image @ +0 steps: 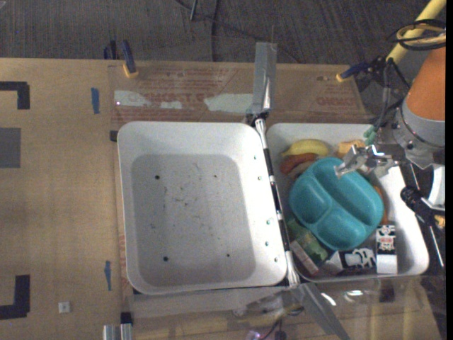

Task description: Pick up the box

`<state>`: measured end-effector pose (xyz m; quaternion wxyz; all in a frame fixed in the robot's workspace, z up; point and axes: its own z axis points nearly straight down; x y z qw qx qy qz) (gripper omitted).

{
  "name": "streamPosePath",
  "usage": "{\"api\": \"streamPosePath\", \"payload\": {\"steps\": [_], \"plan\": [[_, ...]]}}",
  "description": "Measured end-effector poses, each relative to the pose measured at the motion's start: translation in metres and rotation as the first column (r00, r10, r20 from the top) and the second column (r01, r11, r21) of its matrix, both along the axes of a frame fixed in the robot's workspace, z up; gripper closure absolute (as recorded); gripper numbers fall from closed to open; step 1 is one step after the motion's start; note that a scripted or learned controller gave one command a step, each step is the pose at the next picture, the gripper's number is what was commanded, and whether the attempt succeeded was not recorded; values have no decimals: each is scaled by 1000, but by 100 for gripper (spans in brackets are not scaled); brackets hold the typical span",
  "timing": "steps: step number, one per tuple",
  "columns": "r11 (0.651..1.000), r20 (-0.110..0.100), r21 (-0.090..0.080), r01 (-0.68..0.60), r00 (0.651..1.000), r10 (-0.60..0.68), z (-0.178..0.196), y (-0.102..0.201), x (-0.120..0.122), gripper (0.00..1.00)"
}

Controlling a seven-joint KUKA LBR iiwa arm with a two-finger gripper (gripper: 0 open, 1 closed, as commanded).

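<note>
Beside the teal tray [336,202], the box [386,248] bears unreadable print; fingers' [352,166] state unclear.

teal tray [336,204], banana [308,147], L bin [187,137]

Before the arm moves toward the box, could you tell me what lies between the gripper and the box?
In the camera view, the teal divided plate lies between the gripper and the box at the right bin's near corner.

Two white bins [195,137], one teal divided tray [336,202], one yellow banana [309,147], two small printed boxes [386,246]
</note>
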<state>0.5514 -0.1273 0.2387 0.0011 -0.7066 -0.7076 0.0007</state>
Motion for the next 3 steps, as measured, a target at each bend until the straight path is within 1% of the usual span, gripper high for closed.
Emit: {"api": "streamPosePath", "payload": {"steps": [1, 2, 3], "plan": [[974, 2, 1, -227, 974, 227, -30, -44, -58, 0], [972, 5, -2, -234, 972, 234, 27, -49, -61, 0], [953, 14, -7, -303, 953, 303, -140, -93, -67, 0]]}}
